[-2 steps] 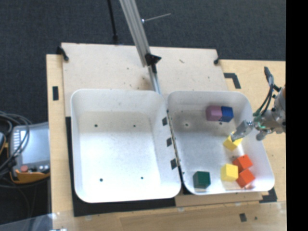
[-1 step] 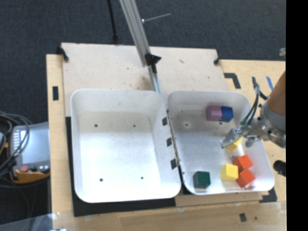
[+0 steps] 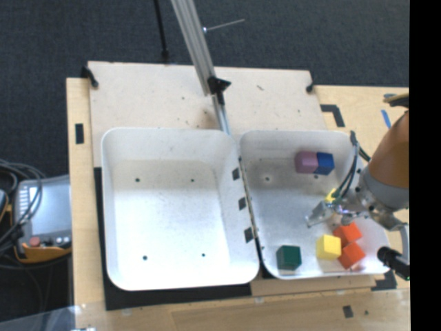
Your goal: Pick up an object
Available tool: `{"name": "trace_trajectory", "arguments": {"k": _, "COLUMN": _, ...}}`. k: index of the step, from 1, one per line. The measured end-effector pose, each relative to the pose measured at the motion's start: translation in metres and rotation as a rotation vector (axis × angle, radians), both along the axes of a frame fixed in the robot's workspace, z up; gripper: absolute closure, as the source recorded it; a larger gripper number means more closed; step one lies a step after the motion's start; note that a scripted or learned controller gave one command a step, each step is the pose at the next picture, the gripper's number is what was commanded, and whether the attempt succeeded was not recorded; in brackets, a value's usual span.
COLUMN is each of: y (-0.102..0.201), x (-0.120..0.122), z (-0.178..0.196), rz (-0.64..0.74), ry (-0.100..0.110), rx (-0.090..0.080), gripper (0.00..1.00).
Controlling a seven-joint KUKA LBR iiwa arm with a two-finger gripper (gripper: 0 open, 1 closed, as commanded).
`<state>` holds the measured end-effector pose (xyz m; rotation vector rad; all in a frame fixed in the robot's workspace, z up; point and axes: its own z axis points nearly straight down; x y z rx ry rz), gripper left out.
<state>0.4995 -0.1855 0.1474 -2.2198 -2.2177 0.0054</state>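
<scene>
The gripper point(image 3: 335, 211) hangs low in the right bin point(image 3: 275, 198), at about four o'clock. I cannot tell how wide it is. Just below it sit two orange blocks point(image 3: 350, 243) and a yellow block point(image 3: 329, 247), bunched close together.

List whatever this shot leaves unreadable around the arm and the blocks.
- Hand, camera view: small and blurred; what it grips, if anything, is unreadable.
- Orange blocks: beside the yellow block, partly under the wrist; their count is unclear.
- Pink block and blue block: touching or apart, too small to tell.
</scene>
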Motion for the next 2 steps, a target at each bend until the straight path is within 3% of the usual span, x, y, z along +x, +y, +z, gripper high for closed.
{"name": "trace_trajectory", "arguments": {"k": 1, "y": -0.002, "x": 0.002, "z": -0.050, "rz": -0.001, "ry": -0.010, "rx": -0.004, "gripper": 0.00}}
{"name": "trace_trajectory", "arguments": {"k": 2, "y": -0.002, "x": 0.003, "z": -0.037, "rz": -0.008, "ry": -0.016, "rx": -0.004, "gripper": 1.00}}
